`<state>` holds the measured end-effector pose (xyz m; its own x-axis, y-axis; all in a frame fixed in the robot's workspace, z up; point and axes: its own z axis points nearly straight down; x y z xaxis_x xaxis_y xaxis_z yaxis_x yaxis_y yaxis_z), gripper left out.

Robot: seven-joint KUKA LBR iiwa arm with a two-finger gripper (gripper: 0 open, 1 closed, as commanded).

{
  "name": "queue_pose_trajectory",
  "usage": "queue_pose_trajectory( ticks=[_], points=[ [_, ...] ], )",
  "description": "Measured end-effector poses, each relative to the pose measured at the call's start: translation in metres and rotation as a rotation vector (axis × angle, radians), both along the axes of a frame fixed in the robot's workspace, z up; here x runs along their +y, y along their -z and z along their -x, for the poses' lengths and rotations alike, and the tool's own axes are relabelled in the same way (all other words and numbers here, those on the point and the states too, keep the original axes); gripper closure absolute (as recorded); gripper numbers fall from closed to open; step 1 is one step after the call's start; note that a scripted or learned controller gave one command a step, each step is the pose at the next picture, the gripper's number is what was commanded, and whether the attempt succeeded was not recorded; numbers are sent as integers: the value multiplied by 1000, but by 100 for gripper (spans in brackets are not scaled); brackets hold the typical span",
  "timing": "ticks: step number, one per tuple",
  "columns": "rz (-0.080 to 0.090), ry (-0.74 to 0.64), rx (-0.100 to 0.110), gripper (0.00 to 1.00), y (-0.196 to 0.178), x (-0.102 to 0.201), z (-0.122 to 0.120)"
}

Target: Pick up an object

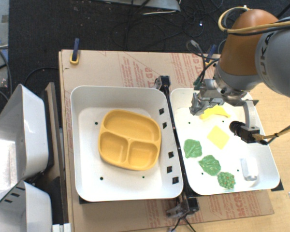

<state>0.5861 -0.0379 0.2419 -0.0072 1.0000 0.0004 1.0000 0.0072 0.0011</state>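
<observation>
so as far as I can tell nothing has been picked up yet. The grey two-finger gripper (pixel 199 106) is down low at the far end of the right shallow white bin (pixel 268 170), right next to a curved yellow banana-looking piece (pixel 216 112), which looks like the likeliest target. Honestly can't tell whether the jaws are spread or pressed together from this angle, the wrist hides most of them, and I don't see anything sitting between them. So the whole grab-and-lift part is still left to do, my guess anyway.

Contents of the right bin: the banana piece at the far end, a flat square yellow slice (pixel 218 137) near the middle, two flat green leafy pieces (pixel 193 148) (pixel 210 164) closer to the near-left side, a bumpy green broccoli-type chunk (pixel 226 180) at the near edge, and a small pale whitish object (pixel 249 170) near the right corner that's hard to make out.

The left shallow white bin (pixel 82 129) just has a yellow plastic divided plate (pixel 129 139) with three compartments, lying flat, nothing on it.

Both bins sit side by side on the cardboard-covered tabletop (pixel 135 64)
</observation>
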Motion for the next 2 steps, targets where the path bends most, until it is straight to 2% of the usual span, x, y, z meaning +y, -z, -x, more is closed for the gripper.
queue_pose_trajectory(
  ticks=[1,2],
  points=[
    [-1,-2,-1,100,-5,61,-9],
    [-1,-1,1,100,10,115,-17]
  ],
)
